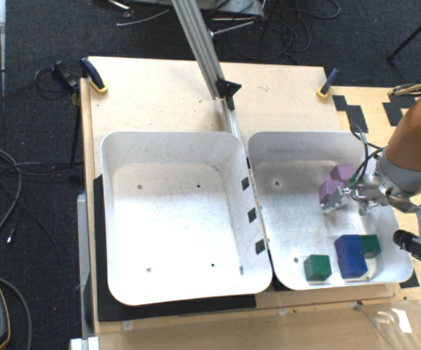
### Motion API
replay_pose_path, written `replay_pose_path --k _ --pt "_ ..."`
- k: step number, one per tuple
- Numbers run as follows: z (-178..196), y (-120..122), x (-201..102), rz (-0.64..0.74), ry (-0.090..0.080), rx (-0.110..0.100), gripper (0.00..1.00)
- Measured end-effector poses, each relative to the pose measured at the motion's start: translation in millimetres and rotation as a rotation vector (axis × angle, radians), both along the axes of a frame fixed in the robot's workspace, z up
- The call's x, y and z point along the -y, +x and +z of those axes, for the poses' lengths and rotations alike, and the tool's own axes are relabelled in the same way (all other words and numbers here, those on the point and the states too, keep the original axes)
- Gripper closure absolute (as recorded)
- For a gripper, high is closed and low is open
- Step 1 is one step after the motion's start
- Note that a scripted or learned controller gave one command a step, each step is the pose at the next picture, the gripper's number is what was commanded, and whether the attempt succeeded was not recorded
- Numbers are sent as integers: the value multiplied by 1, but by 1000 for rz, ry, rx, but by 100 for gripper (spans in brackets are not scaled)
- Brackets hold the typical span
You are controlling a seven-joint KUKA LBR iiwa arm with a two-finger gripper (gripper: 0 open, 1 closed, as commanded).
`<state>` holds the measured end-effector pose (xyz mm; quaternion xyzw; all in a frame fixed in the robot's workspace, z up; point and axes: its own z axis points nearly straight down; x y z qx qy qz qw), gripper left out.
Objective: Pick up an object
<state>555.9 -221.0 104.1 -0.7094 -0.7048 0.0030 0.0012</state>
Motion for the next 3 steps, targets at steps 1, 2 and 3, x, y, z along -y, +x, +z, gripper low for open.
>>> replay_pose_path --k 1,2,3 --pt "-9 51 -30 12 3 10 0" --pt "-2 18 -27 5 2 4 0" --pt "-10 89 -34 10 4 2 0"
